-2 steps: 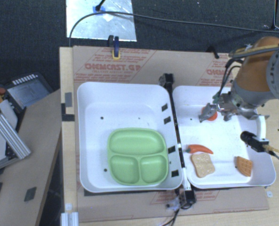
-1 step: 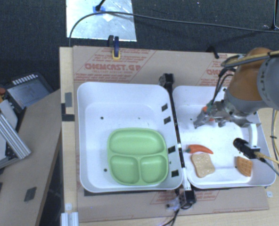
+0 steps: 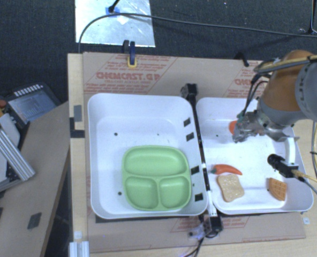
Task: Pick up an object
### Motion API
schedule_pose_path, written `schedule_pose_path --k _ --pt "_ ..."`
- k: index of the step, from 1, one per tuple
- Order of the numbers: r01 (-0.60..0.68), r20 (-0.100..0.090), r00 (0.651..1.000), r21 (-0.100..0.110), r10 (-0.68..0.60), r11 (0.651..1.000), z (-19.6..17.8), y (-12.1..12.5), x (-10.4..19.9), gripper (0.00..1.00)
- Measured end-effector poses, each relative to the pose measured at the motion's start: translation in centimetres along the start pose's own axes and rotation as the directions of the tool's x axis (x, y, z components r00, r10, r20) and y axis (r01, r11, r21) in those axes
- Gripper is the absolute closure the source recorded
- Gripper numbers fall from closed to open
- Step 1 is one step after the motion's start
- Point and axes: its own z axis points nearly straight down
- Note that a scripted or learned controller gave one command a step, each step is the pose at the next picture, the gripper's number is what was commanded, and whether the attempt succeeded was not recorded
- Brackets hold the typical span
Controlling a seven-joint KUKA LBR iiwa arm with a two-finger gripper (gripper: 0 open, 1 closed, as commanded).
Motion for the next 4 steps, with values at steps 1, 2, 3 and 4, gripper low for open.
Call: schedule_pose_path --k 1,2,3,4 --pt "0.002 0.000 1.000 -0.003 -0.002 1.000 -6.4 0.2 0.1 1.00" --pt "0.002 -0.001 1.000 0.000 -0.002 1.000 -9.2 0.3 0.1 1.00" --pt "0.007 -0.002 1.000 0.002 -0.007 1.000 -8.6 0.4 5.5 1.00" --pt "0.008 -0.003 1.000 0.001 -0.008 1.000 -9.7 0.1 10.6 1.00"
